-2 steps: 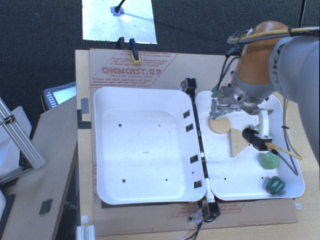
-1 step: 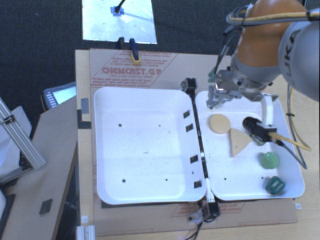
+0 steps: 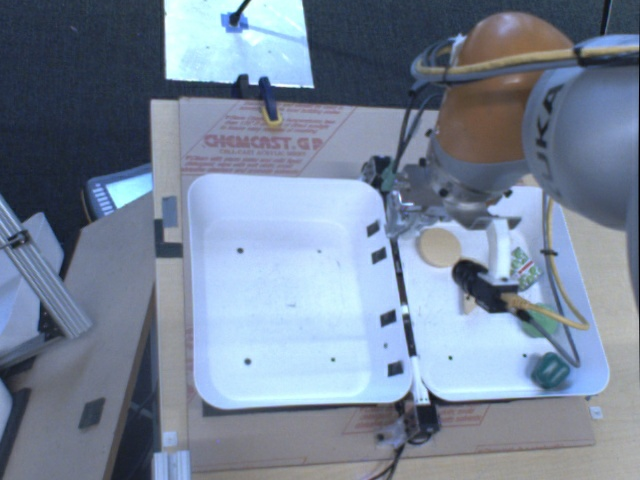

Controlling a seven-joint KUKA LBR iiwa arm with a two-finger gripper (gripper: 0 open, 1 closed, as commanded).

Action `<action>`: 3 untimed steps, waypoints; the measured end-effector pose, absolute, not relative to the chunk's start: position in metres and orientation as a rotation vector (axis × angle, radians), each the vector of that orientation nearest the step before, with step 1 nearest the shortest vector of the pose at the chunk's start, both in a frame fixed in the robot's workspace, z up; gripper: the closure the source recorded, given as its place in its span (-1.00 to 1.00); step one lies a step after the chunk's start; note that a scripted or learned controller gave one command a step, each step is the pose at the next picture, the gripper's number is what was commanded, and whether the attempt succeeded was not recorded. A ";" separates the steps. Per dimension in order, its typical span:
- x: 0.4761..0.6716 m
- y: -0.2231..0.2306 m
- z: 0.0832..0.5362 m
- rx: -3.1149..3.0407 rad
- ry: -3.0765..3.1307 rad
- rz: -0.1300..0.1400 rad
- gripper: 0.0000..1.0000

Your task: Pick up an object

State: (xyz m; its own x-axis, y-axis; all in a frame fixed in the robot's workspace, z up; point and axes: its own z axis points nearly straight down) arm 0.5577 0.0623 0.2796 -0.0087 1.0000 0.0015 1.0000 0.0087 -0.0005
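Gripper (image 3: 452, 208) over the right bin (image 3: 470, 356), poised for a pick; open or closed, impossible to tell. Tan disc (image 3: 438, 247) just beside it, likeliest target; green block (image 3: 549, 370) well away, near corner.

Robotics lab: a grey arm (image 3: 590, 138) above white bins (image 3: 290, 298) on a bench (image 3: 260, 143).
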 end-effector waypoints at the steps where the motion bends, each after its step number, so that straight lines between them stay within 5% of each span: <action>1: 0.542 0.065 0.406 -2.221 -2.235 -0.022 1.00; 2: 0.491 0.039 0.382 -2.222 -2.220 0.001 1.00; 3: 0.487 0.116 0.442 -2.210 -2.236 -0.013 1.00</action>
